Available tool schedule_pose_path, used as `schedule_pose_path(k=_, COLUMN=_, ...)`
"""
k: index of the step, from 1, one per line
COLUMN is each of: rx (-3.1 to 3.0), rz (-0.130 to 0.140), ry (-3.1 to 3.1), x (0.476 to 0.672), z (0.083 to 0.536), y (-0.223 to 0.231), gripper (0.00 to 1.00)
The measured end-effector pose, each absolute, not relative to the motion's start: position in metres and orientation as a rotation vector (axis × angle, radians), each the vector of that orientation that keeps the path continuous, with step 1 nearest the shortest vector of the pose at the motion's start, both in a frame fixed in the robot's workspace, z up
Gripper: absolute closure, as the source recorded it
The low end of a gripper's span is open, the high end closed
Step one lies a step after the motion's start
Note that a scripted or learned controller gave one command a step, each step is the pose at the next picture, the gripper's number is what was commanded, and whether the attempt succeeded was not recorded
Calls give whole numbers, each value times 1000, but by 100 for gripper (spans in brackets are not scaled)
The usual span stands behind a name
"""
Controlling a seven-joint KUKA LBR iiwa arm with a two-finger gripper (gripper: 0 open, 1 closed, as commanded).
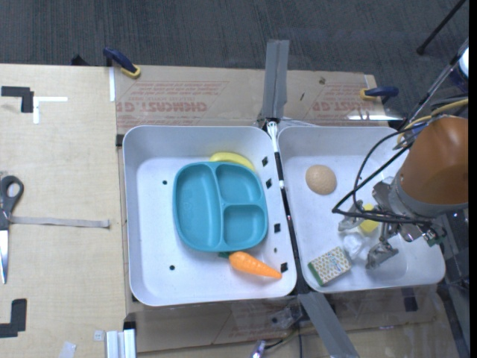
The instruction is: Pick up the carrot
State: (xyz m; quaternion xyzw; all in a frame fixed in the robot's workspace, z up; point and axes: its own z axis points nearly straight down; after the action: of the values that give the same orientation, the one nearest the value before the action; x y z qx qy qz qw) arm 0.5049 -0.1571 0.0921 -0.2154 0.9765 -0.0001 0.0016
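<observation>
A: Since the carrot (255, 265) was still seen lying on the floor of the left bin (141, 222), nothing of the pick could be counted as done. What else was noted, taken from the left?

B: On the bench to the left, a pair of scissors (7, 200) was seen. In the left bin, a blue divided plate (220, 206) was set near the middle, with a yellow object (232, 158) partly hidden behind its far edge. The carrot was found just beside the plate's near edge, close to the bin's near right corner, with its tip pointed right.

A: And in the right bin (298, 155)?

B: A tan egg-like ball (321, 179) was noted toward the far side, and a small green-edged packet (329, 265) near the front. The gripper (381, 253) was held low over that bin, right of the packet, with something yellow (368, 224) just behind it.

A: Was anything gripped?

B: Nothing was seen between the fingers; whether they were parted or closed could not be told.

A: So what was left?

B: Everything, it was judged. The carrot lay well apart from the gripper, to its left, across the wall between the bins. The reach, the descent, the closing and the lift were all yet to be made.
</observation>
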Motion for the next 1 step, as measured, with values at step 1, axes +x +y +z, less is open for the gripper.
schedule_pose_path(k=1, rx=-1167, rz=-4, ry=2911, x=526, z=93, y=-222, gripper=0)
